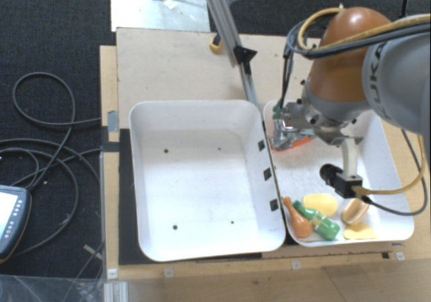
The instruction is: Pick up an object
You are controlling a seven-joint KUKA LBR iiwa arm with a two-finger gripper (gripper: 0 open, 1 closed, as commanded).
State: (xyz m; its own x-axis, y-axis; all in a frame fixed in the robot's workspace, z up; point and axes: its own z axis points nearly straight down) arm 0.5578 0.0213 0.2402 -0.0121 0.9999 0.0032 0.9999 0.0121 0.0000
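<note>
Gripper [286, 129] hangs over red object [301, 140] in right bin [390, 159].

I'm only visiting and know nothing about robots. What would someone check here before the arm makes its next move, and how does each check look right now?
1. Objects to pick: ok. An orange piece, a green piece and yellow pieces lie at the near end of the right bin.
2. Gripper low at that bin's far left corner: ok.
3. Something between the fingers: cannot tell; a red-orange thing shows there.
4. Gripper over the near cluster: not ok.
5. Yellow cable over the bin: snagging cannot tell.
</note>
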